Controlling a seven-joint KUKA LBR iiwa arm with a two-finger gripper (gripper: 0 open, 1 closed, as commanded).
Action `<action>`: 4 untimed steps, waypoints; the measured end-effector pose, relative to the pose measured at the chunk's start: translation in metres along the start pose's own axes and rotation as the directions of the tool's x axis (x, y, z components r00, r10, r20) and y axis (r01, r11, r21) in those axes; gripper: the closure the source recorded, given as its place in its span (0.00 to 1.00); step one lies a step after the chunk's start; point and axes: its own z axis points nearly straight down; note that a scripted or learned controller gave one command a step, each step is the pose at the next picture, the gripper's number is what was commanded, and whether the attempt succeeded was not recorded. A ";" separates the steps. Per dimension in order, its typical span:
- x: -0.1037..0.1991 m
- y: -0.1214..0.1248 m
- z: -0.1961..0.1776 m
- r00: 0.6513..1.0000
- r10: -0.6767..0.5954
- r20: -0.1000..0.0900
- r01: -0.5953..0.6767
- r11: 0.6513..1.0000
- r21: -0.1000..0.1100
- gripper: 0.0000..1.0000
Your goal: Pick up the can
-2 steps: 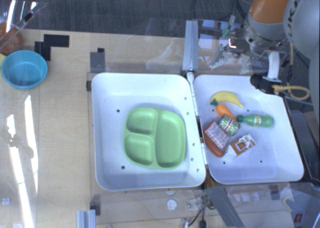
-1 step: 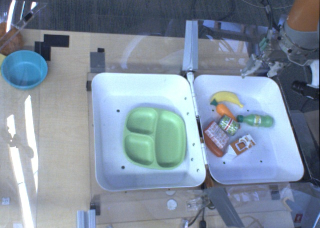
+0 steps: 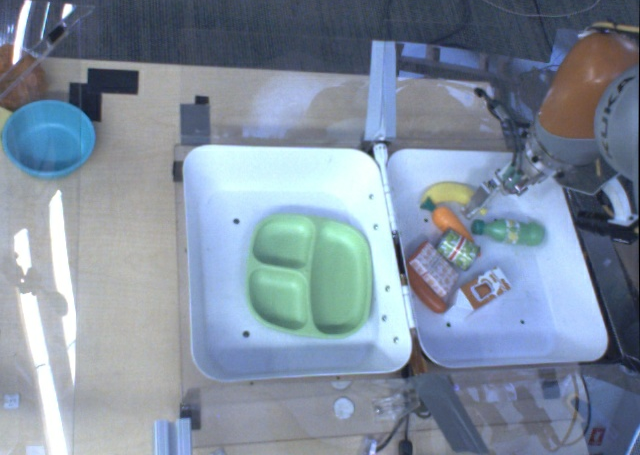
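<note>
The fingers [image 3: 492,193] are seen low over the right bin [image 3: 560,333], their tips spread a little with nothing between them, so they are released. They are poised just right of the banana [image 3: 447,192] and just above the cap end of the green bottle [image 3: 512,232]; whether either is touched cannot be told. Behind them, the slim metal wrist is traced up and to the right into the orange band [image 3: 578,93] of the arm [image 3: 615,133], which comes in past the bin's upper right corner.

The can [image 3: 458,249] is found below and to the left of the fingers, near the middle of the right bin, lying tilted with its red and green label showing. It is pressed against the carrot [image 3: 449,219] above it and the red-and-white packet [image 3: 432,275] below it. A small orange-and-white box [image 3: 486,289] is seen just down and right of the can, lying apart from it. The green bottle is laid on its side to the can's upper right.

To the left of the can, across the shared rims, the left bin [image 3: 215,243] is occupied by a green divided tray [image 3: 310,275]. Far left of that, on the tabletop [image 3: 100,273], a blue bowl [image 3: 48,138] is noted.
</note>
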 end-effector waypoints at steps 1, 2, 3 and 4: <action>-0.010 -0.007 0.003 0.995 -0.094 -0.012 0.094 0.996 0.005 0.00; -0.010 -0.006 0.003 0.999 -0.045 -0.012 0.045 0.999 0.003 0.00; -0.003 -0.001 0.003 1.000 0.029 -0.001 -0.029 1.000 0.001 0.00; -0.003 0.004 -0.008 1.000 0.024 0.007 -0.024 1.000 -0.013 1.00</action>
